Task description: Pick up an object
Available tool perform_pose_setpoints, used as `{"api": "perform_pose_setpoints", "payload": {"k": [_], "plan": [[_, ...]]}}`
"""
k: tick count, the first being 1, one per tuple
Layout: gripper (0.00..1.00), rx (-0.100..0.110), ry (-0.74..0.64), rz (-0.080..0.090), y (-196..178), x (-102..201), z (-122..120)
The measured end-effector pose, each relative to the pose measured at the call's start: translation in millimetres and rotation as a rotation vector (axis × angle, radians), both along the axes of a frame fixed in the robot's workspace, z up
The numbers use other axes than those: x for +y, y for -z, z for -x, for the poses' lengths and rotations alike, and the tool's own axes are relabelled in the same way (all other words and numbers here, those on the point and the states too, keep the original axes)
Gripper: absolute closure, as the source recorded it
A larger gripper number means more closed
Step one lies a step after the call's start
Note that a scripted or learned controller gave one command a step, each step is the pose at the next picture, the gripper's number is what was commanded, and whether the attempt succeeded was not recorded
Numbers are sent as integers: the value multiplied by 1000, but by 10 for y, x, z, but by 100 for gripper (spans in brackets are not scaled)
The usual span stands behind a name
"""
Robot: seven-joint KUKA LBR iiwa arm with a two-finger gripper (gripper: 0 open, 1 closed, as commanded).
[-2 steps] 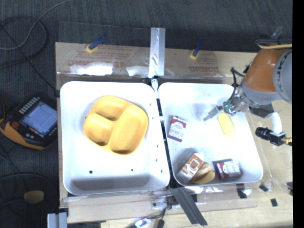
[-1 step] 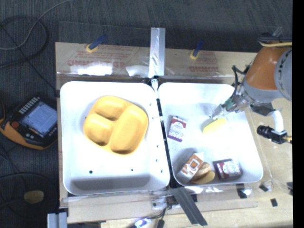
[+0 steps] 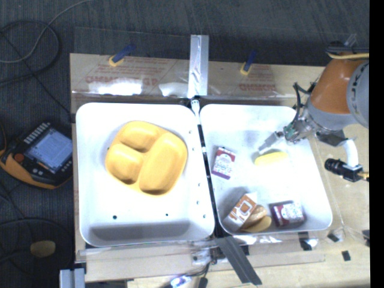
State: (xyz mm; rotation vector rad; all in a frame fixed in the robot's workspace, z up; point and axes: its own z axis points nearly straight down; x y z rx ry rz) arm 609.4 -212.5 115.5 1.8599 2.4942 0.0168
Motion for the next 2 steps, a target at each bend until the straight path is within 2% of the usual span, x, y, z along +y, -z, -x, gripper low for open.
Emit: {"api": "perform_pose_setpoints", "payload": {"k": [1,2], "plan": [[0,15,-102,1,251,231,394],[100,16,-103,-5,167,253,381]]}}
